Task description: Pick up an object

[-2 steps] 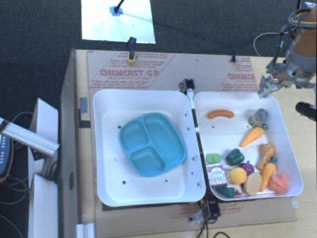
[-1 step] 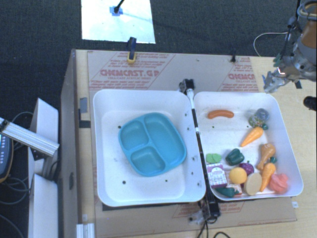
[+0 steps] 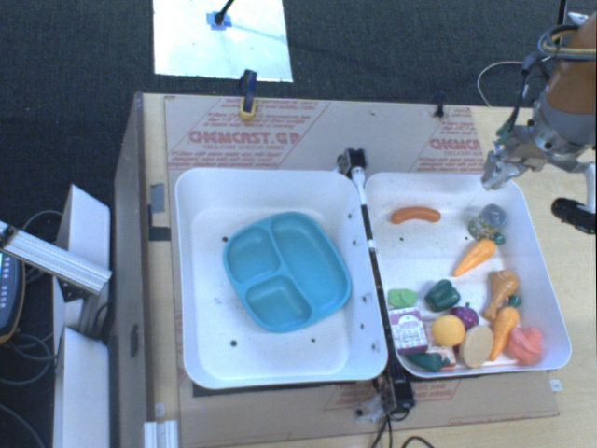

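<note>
The right bin [image 3: 532, 241] holds several toy foods: an orange sausage [image 3: 415, 216], a carrot [image 3: 476, 256], a grey-green lump [image 3: 488, 220], a dark green pepper [image 3: 442, 295], a yellow ball [image 3: 448, 330], a second carrot [image 3: 505, 329] and a pink piece [image 3: 525, 344]. My gripper [image 3: 496, 173] hangs over the bin's far right corner, above and right of the grey-green lump. Nothing shows between its fingers.
The left bin [image 3: 201, 250] holds a blue divided tray [image 3: 285, 271]. A black clamp [image 3: 354, 163] sits at the top of the wall between the bins. A white sheet [image 3: 222, 26] lies on the floor beyond the bench.
</note>
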You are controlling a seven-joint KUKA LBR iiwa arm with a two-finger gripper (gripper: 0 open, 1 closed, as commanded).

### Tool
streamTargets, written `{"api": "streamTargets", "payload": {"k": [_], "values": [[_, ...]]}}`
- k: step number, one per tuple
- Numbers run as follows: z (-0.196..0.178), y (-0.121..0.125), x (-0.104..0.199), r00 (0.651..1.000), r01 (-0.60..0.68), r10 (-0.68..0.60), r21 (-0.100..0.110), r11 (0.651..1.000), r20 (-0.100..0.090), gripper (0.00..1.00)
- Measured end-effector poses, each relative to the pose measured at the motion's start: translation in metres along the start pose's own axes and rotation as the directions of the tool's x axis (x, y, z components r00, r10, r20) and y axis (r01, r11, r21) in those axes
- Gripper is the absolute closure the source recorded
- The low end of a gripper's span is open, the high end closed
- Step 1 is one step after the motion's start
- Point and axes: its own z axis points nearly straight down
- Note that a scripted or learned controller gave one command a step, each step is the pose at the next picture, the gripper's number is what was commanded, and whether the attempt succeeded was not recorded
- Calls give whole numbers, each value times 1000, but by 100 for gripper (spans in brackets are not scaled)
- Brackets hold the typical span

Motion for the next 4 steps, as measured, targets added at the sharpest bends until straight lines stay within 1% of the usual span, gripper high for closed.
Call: {"api": "streamTargets", "payload": {"k": [2, 3, 4], "values": [[67, 0, -4, 1000, 0, 0, -1, 1000, 1, 100], [65, 0, -4, 1000, 0, 0, -2, 1000, 1, 100], [107, 0, -4, 1000, 0, 0, 0, 1000, 1, 100]]}}
